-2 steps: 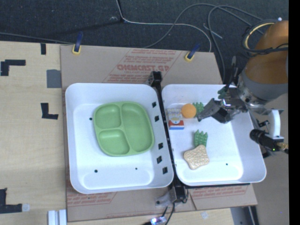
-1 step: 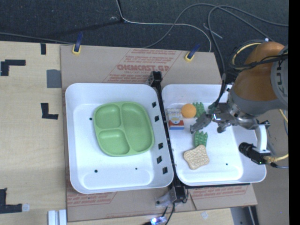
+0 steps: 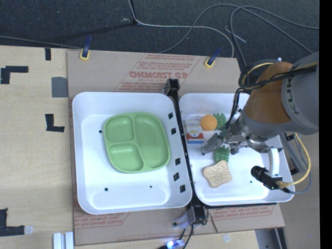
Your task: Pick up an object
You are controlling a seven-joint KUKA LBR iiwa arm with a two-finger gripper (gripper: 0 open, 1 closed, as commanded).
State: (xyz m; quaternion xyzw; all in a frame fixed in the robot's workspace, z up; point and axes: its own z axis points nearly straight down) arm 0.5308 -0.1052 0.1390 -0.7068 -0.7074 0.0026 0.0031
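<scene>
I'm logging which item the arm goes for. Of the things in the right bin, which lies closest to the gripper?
The green block, right under the gripper. The tan cracker lies lower in the bin; the orange ball and the small carton sit further up.

The right bin (image 3: 207, 193) holds an orange ball (image 3: 209, 122) beside a small white carton (image 3: 194, 129), a green studded block (image 3: 222, 153) partly under the arm, and a tan cracker-like piece (image 3: 217, 174) lying flat toward the front.
</scene>
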